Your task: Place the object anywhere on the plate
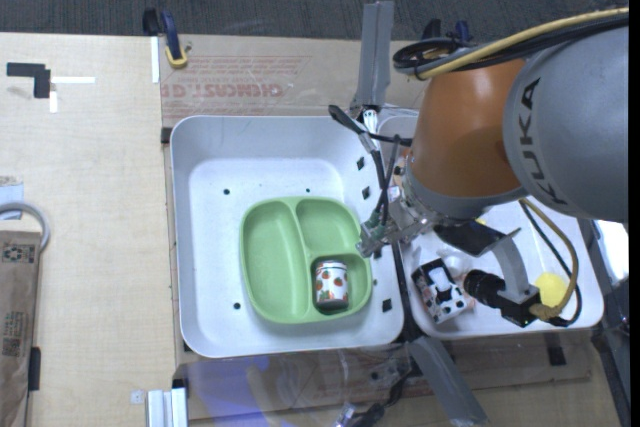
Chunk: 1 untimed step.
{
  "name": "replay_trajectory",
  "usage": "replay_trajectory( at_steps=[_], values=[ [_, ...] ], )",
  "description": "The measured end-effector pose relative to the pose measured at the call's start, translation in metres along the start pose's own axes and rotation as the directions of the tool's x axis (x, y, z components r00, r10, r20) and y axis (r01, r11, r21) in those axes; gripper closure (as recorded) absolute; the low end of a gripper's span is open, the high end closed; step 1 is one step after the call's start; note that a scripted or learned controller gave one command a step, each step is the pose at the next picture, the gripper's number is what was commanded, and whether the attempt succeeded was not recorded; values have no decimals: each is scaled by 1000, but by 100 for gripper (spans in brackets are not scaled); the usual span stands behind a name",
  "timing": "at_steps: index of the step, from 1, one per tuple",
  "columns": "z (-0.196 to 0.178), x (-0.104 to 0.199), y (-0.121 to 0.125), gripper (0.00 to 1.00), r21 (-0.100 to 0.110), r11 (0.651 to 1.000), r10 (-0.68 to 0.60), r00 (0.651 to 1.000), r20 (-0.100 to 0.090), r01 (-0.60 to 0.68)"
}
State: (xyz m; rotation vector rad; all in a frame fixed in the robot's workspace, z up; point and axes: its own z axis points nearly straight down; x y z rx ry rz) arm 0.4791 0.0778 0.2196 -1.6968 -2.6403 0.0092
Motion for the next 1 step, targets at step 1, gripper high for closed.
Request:
replay_trajectory(
  at_steps=[1],
  values=[
    [0,0,0,0,1,1000,0,1000,0,0]
  ],
)
